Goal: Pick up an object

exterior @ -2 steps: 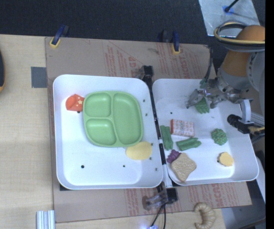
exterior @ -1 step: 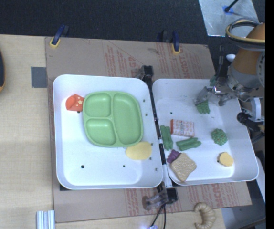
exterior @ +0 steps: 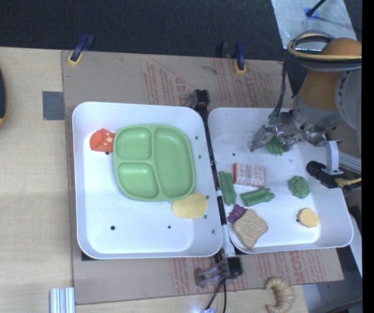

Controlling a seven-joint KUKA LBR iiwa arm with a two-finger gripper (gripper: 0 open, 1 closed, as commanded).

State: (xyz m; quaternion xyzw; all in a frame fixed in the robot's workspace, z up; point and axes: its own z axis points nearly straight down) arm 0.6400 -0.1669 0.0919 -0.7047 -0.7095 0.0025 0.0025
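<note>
My gripper [exterior: 275, 137] hangs low over the far part of the right bin [exterior: 330, 240]. A small dark green toy [exterior: 277, 147] lies right under it, touching or nearly touching the metal tip. Whether the toy is held I cannot tell. Further forward in the same bin lie a red and white packet [exterior: 249, 173], two green pods [exterior: 226, 186] [exterior: 257, 196], a green broccoli piece [exterior: 298, 186], a purple piece [exterior: 237, 212], a slice of bread [exterior: 249, 228] and a yellow-orange piece [exterior: 308, 218].
The left bin [exterior: 92, 233] holds a green divided plate [exterior: 154, 162], a red piece with a yellow star [exterior: 101, 140] and a yellow lemon-like piece [exterior: 189, 206]. A tan curled thing [exterior: 279, 293] lies on the bench in front of the right bin.
</note>
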